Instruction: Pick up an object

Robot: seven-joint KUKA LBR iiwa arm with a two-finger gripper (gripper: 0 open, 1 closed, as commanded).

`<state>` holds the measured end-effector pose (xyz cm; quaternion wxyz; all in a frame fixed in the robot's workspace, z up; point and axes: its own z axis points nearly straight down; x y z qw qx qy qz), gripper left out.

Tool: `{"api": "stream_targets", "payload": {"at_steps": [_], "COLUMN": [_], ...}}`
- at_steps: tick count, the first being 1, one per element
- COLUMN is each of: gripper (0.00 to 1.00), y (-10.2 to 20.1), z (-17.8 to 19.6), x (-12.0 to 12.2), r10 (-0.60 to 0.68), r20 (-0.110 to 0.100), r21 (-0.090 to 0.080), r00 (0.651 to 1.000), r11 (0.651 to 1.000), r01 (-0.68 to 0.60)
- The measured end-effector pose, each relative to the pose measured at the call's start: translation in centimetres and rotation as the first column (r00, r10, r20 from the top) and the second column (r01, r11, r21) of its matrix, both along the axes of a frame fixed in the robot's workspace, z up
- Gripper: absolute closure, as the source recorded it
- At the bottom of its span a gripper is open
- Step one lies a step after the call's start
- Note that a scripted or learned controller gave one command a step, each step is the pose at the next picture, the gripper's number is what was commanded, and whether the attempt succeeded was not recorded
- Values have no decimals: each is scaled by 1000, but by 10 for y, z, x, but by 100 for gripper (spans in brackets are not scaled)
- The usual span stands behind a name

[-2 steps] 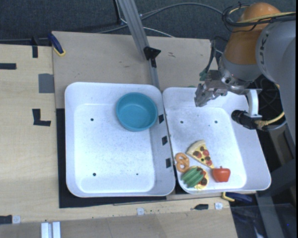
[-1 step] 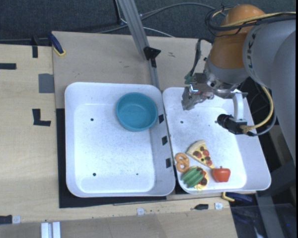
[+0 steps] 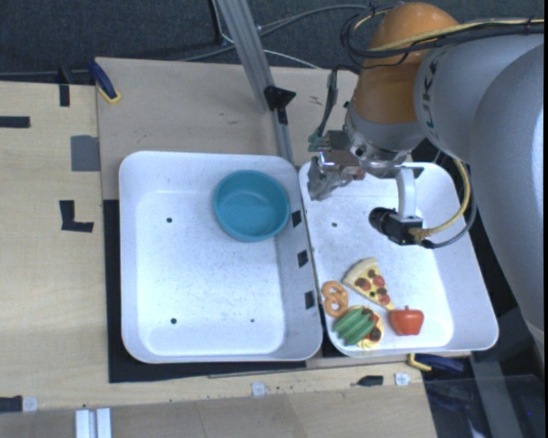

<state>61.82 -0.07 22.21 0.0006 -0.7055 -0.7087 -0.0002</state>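
**Gripper high in the right bin, toys low**

I could not tell how the gripper [image 3: 329, 179] was set. It hung over the right bin [image 3: 438, 245], near its top left corner. The pizza slice [image 3: 369, 281], pretzel [image 3: 334, 296], green toy [image 3: 354, 323] and tomato [image 3: 406, 319] lay far below it. The blue bowl [image 3: 250, 205] sat left of that bin.

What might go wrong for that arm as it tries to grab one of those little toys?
The pincer sits at the right bin's far corner, while the pizza slice, pretzel, green vegetable and tomato crowd its near end. Packed that closely, a grab may knock neighbours aside or catch two together. The pincer may also bump the bin wall.
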Motion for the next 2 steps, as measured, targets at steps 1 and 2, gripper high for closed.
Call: {"api": "stream_targets", "payload": {"at_steps": [1, 2], "gripper": [100, 100], "y": [47, 100], "z": [5, 7], "x": [-15, -10], "r10": [0, 0], "r20": [0, 0], "r21": [0, 0], "r00": [1000, 1000], "r11": [1000, 1000], "r01": [0, 0]}}
